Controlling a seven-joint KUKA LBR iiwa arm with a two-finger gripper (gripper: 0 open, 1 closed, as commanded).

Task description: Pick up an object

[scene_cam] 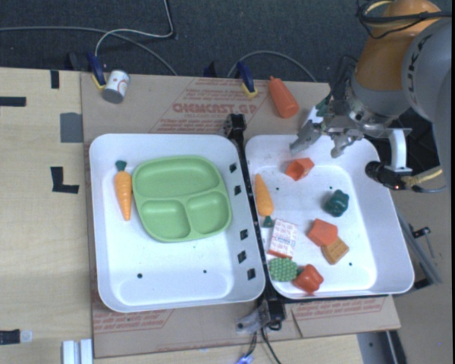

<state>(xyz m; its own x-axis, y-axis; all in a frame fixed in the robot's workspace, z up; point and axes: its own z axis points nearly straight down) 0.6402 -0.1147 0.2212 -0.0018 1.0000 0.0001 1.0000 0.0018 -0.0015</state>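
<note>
My gripper (318,141) hangs over the back of the right bin (379,264), its two fingers spread open with nothing between them. Just below the left finger lies a small orange-red block (298,169). Further down the right bin are a dark green toy (336,201), an orange wedge (321,231), a tan waffle piece (335,251), a red pepper (309,278), a green bumpy piece (282,268), a red-and-white packet (282,238) and a carrot-like piece (263,195) by the left wall.
The left bin (106,226) holds a green divided plate (183,198) and a toy carrot (123,192). Behind the bins on the cardboard lie an orange bottle (283,98) and a small can (115,85). Clamps and cables sit along the back edge.
</note>
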